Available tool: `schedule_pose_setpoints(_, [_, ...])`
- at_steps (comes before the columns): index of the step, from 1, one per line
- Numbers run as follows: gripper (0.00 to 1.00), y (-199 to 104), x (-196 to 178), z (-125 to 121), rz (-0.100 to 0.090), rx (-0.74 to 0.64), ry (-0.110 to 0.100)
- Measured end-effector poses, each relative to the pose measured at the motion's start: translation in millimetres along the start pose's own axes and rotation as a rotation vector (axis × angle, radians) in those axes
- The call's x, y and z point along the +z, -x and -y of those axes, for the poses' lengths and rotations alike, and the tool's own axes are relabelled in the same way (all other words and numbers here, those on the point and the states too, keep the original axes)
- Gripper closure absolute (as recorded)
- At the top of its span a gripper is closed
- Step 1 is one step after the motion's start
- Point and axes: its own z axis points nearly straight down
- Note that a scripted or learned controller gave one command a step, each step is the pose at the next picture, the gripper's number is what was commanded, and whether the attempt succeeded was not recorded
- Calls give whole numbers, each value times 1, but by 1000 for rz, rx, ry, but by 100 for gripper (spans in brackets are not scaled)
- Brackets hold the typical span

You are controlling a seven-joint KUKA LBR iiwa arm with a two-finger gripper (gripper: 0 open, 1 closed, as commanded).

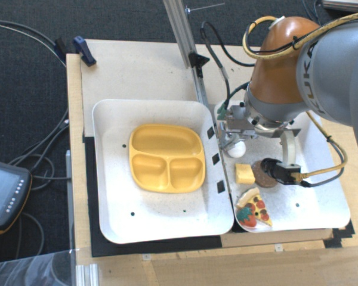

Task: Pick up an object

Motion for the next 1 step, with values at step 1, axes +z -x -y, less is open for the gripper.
schedule_pose_setpoints(1, [100,-61,-8,18,-1,-2,0])
